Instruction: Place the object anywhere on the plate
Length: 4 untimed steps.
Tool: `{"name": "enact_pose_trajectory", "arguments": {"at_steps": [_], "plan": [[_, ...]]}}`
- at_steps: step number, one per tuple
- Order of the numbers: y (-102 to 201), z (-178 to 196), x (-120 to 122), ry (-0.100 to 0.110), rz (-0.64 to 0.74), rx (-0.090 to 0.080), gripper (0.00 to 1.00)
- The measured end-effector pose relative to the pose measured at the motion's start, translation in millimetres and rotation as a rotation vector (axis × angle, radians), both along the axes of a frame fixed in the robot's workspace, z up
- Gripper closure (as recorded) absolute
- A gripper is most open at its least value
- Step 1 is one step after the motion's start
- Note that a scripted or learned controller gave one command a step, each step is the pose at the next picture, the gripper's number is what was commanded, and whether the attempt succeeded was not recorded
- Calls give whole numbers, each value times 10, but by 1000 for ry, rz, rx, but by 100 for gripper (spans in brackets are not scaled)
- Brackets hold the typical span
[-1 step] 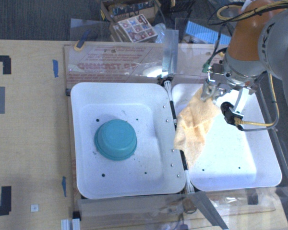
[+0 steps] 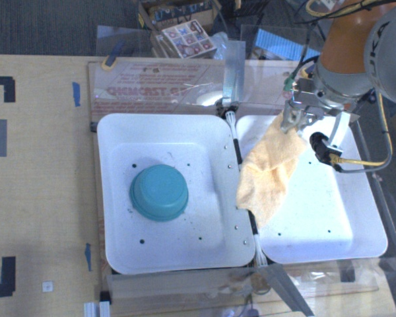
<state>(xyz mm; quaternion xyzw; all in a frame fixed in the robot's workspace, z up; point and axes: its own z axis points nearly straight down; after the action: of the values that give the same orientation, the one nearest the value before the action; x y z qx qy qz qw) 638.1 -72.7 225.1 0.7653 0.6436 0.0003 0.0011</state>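
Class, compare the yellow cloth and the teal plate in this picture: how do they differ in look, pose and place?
1. The yellow cloth is soft, crumpled and irregular; the teal plate is rigid and round.
2. The cloth hangs from the hand, lifted at its top corner; the plate rests flat, untouched.
3. The cloth drapes over the right bin and the divider; the plate sits inside the left bin.
Shared: each is one plain colour.
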Motion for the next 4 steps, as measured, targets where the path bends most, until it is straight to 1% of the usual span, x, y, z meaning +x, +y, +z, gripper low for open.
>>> {"name": "enact_pose_trajectory", "arguments": {"at_steps": [2,3,4], "plan": [[667,24,-657,2,794,1,100],[1105,-71,-854,1,1191,0,100],[1480,-119,-1057,0,1588,0,100]]}}
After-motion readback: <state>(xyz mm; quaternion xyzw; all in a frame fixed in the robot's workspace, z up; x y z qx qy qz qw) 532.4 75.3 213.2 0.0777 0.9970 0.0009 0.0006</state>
